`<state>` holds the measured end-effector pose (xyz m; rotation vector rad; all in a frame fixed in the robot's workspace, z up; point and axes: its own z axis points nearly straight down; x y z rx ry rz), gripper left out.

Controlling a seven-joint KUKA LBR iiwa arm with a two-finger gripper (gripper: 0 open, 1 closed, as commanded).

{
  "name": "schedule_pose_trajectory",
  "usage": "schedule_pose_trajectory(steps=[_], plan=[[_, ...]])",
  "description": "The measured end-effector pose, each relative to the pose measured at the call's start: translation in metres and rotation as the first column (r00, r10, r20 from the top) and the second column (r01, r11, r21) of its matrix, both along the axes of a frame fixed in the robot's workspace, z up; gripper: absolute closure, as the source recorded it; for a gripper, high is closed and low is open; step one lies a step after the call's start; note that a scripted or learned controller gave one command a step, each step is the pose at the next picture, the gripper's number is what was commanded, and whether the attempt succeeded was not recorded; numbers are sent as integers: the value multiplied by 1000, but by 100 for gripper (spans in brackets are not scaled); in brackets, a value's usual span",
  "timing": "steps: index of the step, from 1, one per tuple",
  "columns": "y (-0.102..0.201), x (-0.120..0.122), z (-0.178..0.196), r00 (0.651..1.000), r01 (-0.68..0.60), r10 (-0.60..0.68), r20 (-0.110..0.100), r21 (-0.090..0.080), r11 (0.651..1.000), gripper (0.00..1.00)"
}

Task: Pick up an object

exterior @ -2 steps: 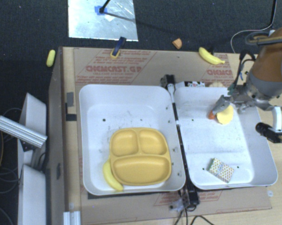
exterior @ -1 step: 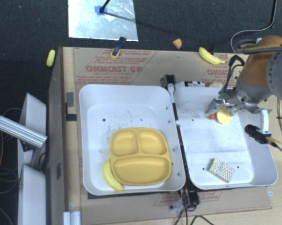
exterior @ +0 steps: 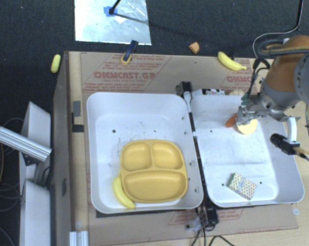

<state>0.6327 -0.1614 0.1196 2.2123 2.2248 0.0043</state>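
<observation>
From the overhead camera I see the gripper (exterior: 245, 120) low in the right bin (exterior: 277, 188), right over a pale yellow round object (exterior: 247, 127), with a small orange piece (exterior: 230, 121) just to its left. I cannot tell the gripper's state from here — the wrist hides it. To do this grasp well, I would centre over the pale object, keep clear of the orange piece, and lift straight up only once the grip is sure. Nearer the camera from the gripper, in the same bin, lies a patterned packet (exterior: 243, 185). Far to its left, the left bin (exterior: 108, 111) holds a yellow divided tray (exterior: 153, 169) — a banana (exterior: 121, 193) lies against the tray's edge.
</observation>
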Motion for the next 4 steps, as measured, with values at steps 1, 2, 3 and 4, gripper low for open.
schedule_pose_trajectory(steps=[1, 2, 3, 4], plan=[[0, 0, 0, 1000, 0, 0, 0, 0, 1000, 0], [-27, 25, -27, 1000, 3, -3, 4, 4, 1000, 0], [-18, 37, -34, 1000, 1, -1, 0, 0, 1000, 0], [8, 16, -35, 1000, 1, -1, -2, 1, 1000, 0]])
